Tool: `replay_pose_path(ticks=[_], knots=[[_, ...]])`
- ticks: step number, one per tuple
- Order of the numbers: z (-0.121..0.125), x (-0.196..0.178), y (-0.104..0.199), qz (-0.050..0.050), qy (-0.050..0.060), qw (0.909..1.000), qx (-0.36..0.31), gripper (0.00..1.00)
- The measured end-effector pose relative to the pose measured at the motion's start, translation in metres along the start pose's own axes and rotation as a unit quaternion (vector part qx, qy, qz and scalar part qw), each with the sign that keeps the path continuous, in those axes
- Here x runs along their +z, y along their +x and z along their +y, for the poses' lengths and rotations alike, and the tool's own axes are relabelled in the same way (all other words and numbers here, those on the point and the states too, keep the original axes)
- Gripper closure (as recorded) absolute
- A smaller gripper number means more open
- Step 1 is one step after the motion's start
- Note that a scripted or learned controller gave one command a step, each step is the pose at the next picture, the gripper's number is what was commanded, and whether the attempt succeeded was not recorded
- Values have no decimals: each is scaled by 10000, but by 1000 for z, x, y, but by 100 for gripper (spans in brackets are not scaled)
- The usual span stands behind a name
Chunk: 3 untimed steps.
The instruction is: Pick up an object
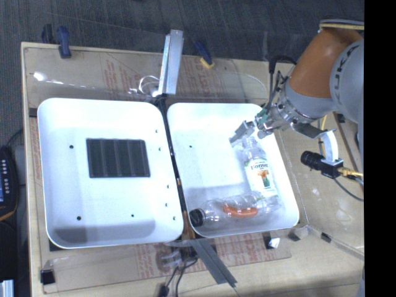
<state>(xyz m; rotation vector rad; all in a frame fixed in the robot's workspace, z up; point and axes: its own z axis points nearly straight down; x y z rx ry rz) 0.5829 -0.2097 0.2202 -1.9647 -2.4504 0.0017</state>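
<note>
The clear bottle [258, 169] you're after is lying in the right bin [204, 135], along its right wall. Your gripper [250, 129] is hovering at its top end; whether it's pinching anything, you cannot tell.

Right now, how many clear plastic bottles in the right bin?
2. One upright-labelled bottle along the right bin's right side, below the gripper; one black-capped bottle lying along its near edge.
</note>
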Motion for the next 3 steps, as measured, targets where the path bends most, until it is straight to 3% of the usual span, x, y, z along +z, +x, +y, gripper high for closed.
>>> replay_pose_path(ticks=[2, 3], knots=[[37, 37, -7, -6, -8, 9993, -363, 0], [-7, 57, 3, 13, 21, 9992, 390, 0]])
